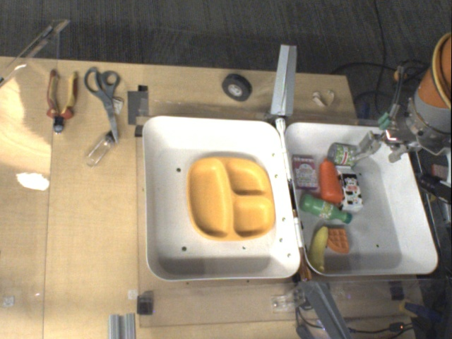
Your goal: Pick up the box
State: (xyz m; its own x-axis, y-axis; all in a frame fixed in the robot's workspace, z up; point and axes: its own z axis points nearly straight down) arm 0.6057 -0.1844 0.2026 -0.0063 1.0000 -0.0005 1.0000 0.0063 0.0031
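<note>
The box [305, 171] is small and maroon-purple with a pale label. It lies flat at the left side of the right bin [395, 260], close to the wall between the bins. My gripper [381, 147] hangs over the bin's upper right part, well to the right of the box and just right of a green can [342, 152]. Its fingers stand open with nothing between them. The grey arm with its orange band [432, 90] comes in from the right edge.
Beside the box lie an orange-red carrot [329, 181], a white and black toy [351, 191], a green bottle [325, 208], a banana [319, 248] and an orange waffle piece [338, 241]. The left bin [162, 189] holds a yellow divided tray [229, 196]. Scissors [106, 94], pliers [60, 97] and a tape roll [236, 86] lie on the bench.
</note>
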